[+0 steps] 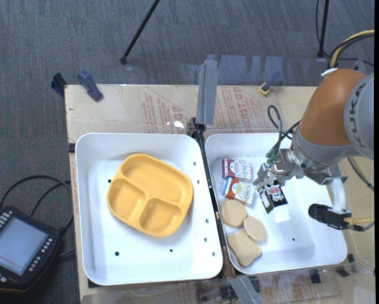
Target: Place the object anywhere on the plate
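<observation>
A yellow plate (150, 194) with three compartments lies in the left white bin (88, 233). In the right bin (316, 246), my gripper (269, 177) hangs low over the objects, at the right end of two small red and white cartons (237, 168) (240, 190). A small black and white packet (275, 199) lies directly below and to the right of the gripper, partly under it. Whether it touches the gripper is unclear. Three tan bread-like pieces (234, 213) (255, 228) (243, 247) rest toward the front of that bin.
The raised divider between the bins (209, 189) separates the gripper from the plate. A grey upright post (207, 94) stands behind the bins. A black cable connector (325, 215) dangles over the right bin's right side. A teach pendant (15, 246) lies on the floor at left.
</observation>
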